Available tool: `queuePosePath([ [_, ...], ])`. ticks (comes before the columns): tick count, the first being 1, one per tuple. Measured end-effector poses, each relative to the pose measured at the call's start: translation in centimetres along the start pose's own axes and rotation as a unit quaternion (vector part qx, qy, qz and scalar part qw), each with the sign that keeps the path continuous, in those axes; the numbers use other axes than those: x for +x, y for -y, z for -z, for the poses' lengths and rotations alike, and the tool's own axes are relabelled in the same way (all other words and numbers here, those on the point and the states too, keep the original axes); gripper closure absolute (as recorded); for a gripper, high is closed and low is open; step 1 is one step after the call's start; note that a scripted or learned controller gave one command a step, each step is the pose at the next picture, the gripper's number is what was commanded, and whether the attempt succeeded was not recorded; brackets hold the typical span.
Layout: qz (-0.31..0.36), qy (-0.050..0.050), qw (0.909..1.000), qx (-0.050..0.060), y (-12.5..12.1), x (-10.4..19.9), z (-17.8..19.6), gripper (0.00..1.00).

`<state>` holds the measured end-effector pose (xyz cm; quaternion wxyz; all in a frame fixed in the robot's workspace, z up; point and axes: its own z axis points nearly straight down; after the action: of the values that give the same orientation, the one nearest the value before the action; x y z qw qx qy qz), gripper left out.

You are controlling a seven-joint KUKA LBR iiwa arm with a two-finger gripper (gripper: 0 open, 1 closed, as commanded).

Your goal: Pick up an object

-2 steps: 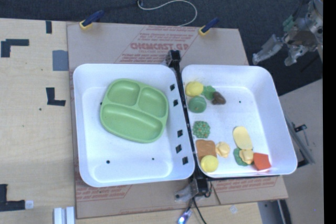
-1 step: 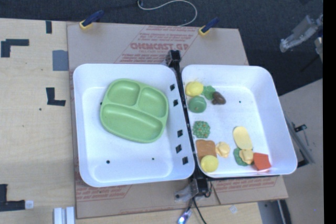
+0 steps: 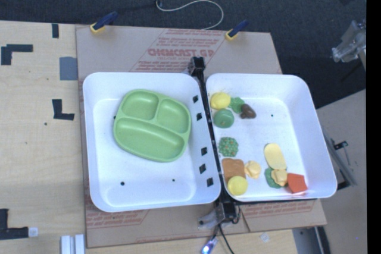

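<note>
The right bin [image 3: 297,104] holds several toy foods. Along its left wall lie a yellow lemon [image 3: 220,100], a green round piece [image 3: 224,119], a broccoli head [image 3: 228,146], an orange-brown slab [image 3: 233,167] and a yellow ball [image 3: 237,185]. A small brown piece [image 3: 247,111] sits beside a green leaf piece [image 3: 237,105]. Toward the front right lie a pale yellow oval [image 3: 274,156], a green lump [image 3: 275,177] and a red-orange block [image 3: 296,183]. My gripper [image 3: 348,47] is a blurred grey shape at the right edge, far from both bins.
The left bin [image 3: 98,128] holds a green divided plate [image 3: 152,125]. Black clips run along the wall shared by the bins [image 3: 204,128]. Cardboard lies under the bins, clamped at the back. A cable loops over the dark floor behind.
</note>
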<state>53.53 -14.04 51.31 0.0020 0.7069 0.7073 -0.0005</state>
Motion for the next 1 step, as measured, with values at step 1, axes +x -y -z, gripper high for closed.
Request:
queuePosePath([
  [1,0.005,-0.003,1.0000,0.007,1.02,10.36,-10.84,1.00],
])
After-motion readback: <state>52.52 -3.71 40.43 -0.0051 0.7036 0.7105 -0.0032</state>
